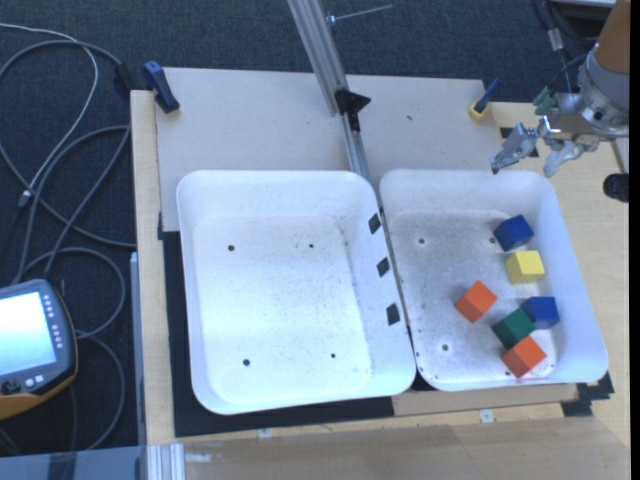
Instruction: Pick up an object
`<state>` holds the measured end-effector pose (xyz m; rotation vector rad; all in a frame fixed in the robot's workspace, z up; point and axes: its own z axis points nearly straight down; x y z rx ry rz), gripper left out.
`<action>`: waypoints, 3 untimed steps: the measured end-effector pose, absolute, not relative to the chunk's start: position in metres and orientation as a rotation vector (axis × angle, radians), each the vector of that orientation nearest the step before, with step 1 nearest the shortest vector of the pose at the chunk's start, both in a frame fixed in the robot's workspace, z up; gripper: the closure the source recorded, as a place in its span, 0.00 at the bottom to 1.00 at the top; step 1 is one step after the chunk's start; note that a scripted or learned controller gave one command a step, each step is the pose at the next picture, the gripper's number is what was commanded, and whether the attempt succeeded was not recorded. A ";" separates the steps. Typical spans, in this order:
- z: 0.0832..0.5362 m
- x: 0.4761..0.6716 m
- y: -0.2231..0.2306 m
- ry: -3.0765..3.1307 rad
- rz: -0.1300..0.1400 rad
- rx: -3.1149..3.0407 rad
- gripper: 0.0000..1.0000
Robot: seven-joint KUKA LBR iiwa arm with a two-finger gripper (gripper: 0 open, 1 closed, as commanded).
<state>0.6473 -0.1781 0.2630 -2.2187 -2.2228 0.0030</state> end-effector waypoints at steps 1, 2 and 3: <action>0.117 0.638 -0.162 -2.217 0.008 -2.213 0.00; 0.098 0.595 -0.119 -2.219 0.004 -2.212 0.00; 0.099 0.549 -0.123 -2.215 0.004 -2.219 0.00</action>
